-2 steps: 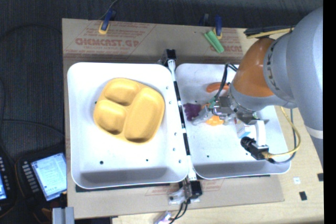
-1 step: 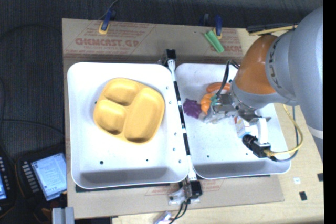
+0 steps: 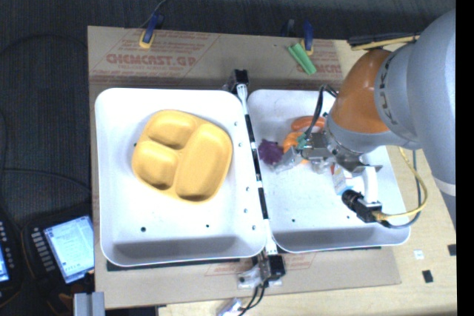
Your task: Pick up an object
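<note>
A KUKA iiwa arm seen from above — its broad outer link a smooth, pale grey shell with rounded edges and a soft sheen. Below it sits a glossy orange band, dome-shaped, ringed by a darker grey collar. The wrist assembly under the collar is a cluster of silver-grey metal parts with a white bracket. A thin black cable loops along the orange band's edge, while a yellow cable curves round to a black connector — the gripper itself appears as small metallic and dark parts, its detail too fine to make out.
</note>
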Controlling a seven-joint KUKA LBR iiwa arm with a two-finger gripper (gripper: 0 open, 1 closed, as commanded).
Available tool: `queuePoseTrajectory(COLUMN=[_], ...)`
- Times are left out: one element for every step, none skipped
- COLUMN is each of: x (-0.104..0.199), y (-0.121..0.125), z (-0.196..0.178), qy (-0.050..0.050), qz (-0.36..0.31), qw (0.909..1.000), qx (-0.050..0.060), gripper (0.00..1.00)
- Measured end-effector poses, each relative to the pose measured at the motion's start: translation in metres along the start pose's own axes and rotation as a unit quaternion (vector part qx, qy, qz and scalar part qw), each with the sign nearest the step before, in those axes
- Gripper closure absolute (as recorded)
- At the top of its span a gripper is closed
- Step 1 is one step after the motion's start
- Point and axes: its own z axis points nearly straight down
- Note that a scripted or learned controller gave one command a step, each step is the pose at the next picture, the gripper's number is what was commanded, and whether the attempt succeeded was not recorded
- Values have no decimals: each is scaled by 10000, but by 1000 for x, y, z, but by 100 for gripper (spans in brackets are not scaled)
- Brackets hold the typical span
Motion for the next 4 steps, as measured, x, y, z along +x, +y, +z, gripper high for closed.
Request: queuePoseTrajectory(x=[0, 0, 0, 0], y=[0, 0, 0, 0], z=[-10, -9, -19, -19], qy=[-1, 0, 0, 0], qz=[-2, -1, -3, -2], qw=[10000, 10000, 10000, 10000], qx=[4, 4, 8, 8], gripper=[100, 0, 100, 0])
